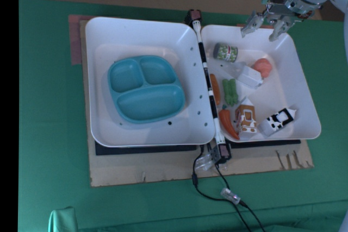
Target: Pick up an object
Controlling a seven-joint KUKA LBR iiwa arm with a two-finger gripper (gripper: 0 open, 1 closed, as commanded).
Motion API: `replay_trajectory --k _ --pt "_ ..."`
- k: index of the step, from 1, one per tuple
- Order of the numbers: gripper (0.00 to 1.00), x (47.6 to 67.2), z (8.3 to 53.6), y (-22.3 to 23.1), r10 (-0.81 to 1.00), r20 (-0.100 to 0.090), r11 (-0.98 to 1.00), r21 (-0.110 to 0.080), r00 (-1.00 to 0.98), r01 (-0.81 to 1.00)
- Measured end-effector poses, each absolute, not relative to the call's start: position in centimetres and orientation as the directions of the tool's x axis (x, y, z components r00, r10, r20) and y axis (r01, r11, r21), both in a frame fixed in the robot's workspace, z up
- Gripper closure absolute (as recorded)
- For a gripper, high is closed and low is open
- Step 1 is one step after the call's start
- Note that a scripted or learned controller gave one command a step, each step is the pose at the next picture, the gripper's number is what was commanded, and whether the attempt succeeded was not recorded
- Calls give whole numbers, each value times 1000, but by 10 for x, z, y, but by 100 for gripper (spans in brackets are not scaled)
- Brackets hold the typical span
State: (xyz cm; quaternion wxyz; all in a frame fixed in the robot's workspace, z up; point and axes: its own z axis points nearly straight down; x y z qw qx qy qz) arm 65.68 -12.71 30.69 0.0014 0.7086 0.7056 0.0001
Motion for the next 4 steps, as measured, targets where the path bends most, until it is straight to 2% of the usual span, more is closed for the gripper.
replay_trajectory --k 1,2,3,4 --pt "0 652 231 -129 1000 -6 -4 15 4 1000" --pt "0 612 188 -175 1000 -5 -4 7 4 1000" --pt "0 559 187 -139 1000 -11 -5 24 5 1000" --pt "100 561 199 -141 1000 -15 -10 33 10 999"
